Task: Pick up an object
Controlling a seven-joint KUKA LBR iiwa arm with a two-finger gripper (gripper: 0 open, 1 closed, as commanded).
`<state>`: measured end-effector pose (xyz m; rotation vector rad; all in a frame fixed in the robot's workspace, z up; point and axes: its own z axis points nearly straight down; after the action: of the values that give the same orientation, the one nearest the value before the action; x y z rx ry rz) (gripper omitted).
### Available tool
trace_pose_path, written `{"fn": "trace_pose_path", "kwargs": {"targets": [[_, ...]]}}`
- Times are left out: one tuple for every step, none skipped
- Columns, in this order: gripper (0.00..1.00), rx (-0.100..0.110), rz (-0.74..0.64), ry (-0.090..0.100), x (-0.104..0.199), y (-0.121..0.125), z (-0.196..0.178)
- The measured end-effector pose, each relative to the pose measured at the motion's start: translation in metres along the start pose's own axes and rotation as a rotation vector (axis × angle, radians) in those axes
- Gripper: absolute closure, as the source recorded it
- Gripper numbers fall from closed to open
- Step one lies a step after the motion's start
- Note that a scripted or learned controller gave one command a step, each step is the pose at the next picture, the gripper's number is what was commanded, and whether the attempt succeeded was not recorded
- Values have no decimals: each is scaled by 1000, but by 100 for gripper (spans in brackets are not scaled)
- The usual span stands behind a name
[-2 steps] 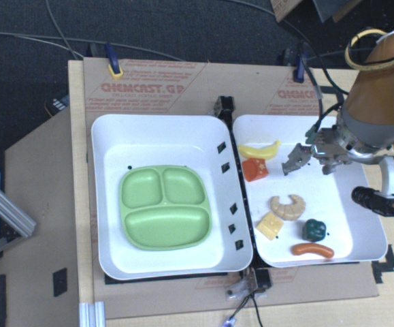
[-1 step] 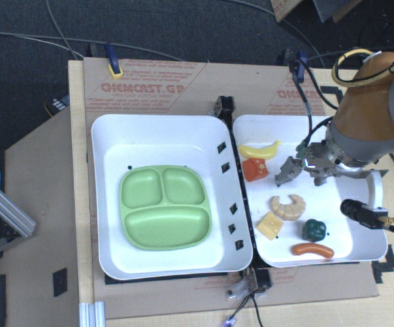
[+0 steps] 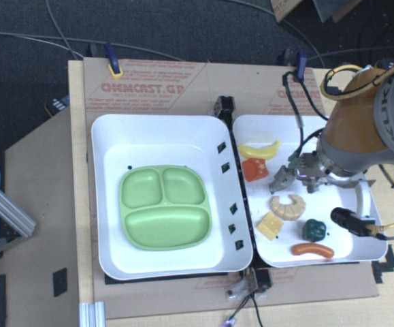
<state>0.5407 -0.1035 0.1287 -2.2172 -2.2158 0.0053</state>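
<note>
Five food items crowd your right bin (image 3: 271, 254). Your tool (image 3: 283, 177) hovers just above the croissant (image 3: 287, 206), beside the tomato (image 3: 254, 169); you cannot tell its opening.

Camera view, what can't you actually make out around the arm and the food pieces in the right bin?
- Jaws of the gripper: too small and dark in the camera view to tell open from shut.
- Right bin: its far right part is covered by the arm.
- Red piece: blurred, its kind unclear; it lies beside the banana.
- Dark green piece: too small to identify.
</note>
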Motion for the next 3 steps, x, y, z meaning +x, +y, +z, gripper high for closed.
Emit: {"fn": "trace_pose_path", "kwargs": {"targets": [[0, -1, 0, 0, 1, 0, 47], [100, -7, 0, -1, 1, 1, 33], [100, -14, -2, -3, 1, 0, -31]]}}
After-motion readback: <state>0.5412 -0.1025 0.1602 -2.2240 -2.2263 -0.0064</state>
